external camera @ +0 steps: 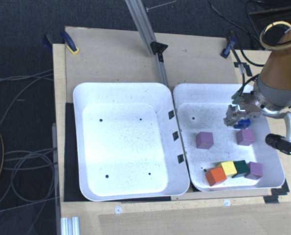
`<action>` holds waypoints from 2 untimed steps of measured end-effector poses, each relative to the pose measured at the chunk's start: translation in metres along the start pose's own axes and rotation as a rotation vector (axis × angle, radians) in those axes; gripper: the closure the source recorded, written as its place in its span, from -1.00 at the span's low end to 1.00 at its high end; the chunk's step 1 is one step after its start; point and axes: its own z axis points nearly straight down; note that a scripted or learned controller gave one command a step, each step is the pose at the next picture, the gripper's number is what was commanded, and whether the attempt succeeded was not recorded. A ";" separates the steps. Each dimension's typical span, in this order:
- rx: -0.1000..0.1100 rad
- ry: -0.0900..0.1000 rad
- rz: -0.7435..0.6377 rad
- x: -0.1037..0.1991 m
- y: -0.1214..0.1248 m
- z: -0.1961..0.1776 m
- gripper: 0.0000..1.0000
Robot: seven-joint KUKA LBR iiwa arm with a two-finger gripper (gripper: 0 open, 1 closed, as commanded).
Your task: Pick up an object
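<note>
Nearest to the camera, at the front edge of the right bin (184, 146), an orange block (215, 176), a yellow block (228, 168), a green block (241, 167) and a purple block (255, 170) lie in a tight row, touching each other. Two more purple blocks sit further back: one alone in the middle (204, 140), and one (245, 137) just beside a small blue block (242, 123). The gripper (235, 115) hangs low over this blue block and covers part of it, so I cannot tell if it is released or clenched, and no block is clearly seen inside it. The blue block seems the likely target, and it rests on the bin floor. The risk, I think, is its closeness to the purple neighbour: a closing grip may push that one away, or catch only a corner so the blue block slips out when lifted. The left bin (86, 102) is beside it.
</note>
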 end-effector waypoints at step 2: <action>0.005 0.005 -0.006 0.056 -0.006 -0.036 1.00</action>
